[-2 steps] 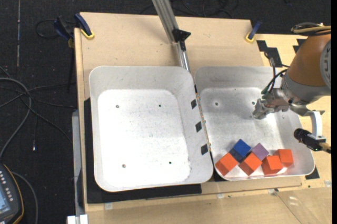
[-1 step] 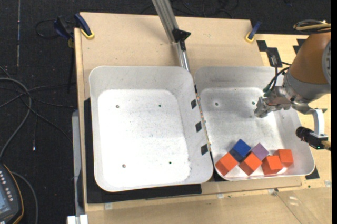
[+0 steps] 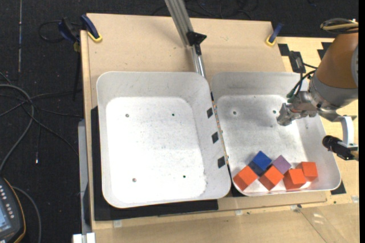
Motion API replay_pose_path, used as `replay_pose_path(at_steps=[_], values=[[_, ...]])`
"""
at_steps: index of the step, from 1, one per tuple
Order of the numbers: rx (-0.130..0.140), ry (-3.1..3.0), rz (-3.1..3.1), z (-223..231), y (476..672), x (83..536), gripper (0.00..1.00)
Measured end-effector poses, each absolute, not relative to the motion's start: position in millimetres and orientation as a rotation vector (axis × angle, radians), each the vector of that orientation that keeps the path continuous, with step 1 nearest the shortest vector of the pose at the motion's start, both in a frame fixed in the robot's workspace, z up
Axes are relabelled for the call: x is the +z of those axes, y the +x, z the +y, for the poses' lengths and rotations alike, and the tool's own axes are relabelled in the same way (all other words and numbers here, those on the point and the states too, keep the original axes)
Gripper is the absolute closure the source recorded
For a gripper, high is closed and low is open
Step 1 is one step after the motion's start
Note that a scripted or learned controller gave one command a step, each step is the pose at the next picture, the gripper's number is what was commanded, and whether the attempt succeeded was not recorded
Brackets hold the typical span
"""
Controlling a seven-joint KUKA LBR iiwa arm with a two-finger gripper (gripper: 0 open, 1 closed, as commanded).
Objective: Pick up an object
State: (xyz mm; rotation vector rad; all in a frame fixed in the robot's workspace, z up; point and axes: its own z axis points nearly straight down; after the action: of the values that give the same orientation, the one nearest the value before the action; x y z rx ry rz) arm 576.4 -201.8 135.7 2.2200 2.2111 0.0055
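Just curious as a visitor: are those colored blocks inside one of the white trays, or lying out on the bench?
Inside. The blocks sit clustered at the near edge of the right bin, within its raised rim.

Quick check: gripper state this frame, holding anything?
Gripper: cannot be told; it sits above the right bin floor, apart from the blocks.

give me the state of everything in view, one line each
gripper: low over the right bin's upper part, nothing seen in it
right bin: holds all the blocks at its near edge
left bin: lying flat beside the right bin
blue block: resting behind the orange ones
purple block: resting among the orange blocks
orange blocks: four, clustered in a row
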Motion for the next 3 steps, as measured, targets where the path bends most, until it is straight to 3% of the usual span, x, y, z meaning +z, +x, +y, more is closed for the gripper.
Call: replay_pose_path(at_steps=[3], values=[[0.010,2.215,2.210,-202.2,577.8,165.3,1.00]])
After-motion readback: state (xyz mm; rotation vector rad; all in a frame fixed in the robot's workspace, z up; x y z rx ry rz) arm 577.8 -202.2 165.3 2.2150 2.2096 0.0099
